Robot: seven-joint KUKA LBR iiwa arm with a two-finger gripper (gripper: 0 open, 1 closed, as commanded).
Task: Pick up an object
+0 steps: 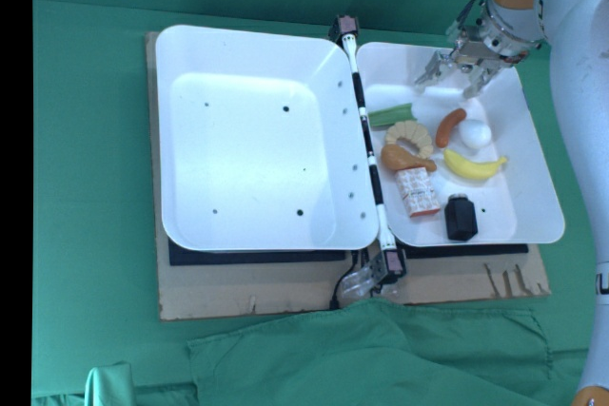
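My gripper hangs over the far part of the right bin, its fingers spread open with nothing between them. Below it in that bin lie a red sausage, a white egg, a yellow banana, a green vegetable piece, a shrimp-like orange toy, an orange-and-white box and a black block. The sausage and egg sit nearest the gripper, a short way toward the bin's front.
The left bin is tilted, its right rim overlapping the striped divider bar between the bins. Both bins rest on a cardboard sheet over green cloth. The grey arm runs down the right side.
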